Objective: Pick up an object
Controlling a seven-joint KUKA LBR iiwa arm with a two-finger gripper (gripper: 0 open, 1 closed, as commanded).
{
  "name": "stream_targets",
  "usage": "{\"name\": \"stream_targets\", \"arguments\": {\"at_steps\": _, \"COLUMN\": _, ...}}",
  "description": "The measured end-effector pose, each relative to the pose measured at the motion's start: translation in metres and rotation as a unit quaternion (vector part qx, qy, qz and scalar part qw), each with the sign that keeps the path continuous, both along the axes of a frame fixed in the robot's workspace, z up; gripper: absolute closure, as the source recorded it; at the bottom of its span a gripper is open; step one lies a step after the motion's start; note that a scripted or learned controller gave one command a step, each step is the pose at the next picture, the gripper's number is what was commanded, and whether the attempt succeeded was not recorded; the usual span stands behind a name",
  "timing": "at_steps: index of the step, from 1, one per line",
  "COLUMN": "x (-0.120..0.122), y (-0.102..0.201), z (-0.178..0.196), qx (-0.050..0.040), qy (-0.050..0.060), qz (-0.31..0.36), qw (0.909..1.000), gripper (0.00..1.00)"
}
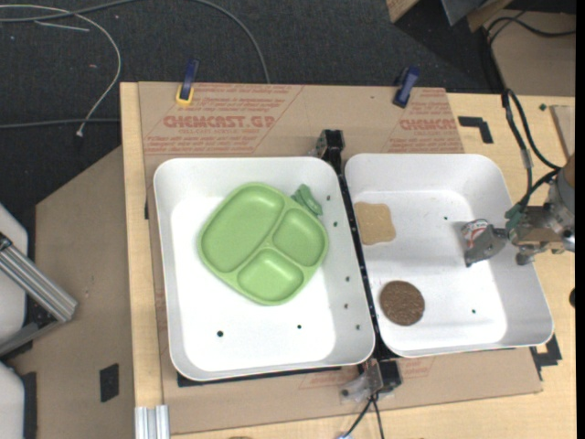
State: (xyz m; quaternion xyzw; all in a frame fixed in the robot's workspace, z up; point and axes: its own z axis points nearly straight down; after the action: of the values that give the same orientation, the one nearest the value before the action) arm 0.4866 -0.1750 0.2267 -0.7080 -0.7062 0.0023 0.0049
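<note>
The bins look like smooth, glossy white plastic. The green tray is smooth plastic; the counter is matt printed cardboard.

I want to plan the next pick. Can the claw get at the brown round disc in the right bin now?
Probably yes. The claw hangs over the right bin, and the brown round disc lies uncovered on the floor, apart from the tan square.
</note>
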Motion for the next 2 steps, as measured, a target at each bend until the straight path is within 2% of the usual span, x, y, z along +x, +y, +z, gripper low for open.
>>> {"name": "stream_targets", "arguments": {"at_steps": 1, "x": 0.002, "y": 0.0, "z": 0.004, "qx": -0.0012, "qy": -0.004, "qz": 0.001, "qw": 1.0, "gripper": 0.0}}
{"name": "stream_targets", "arguments": {"at_steps": 2, "x": 0.005, "y": -0.001, "z": -0.058, "qx": -0.0001, "qy": -0.001, "qz": 0.001, "qw": 1.0, "gripper": 0.0}}
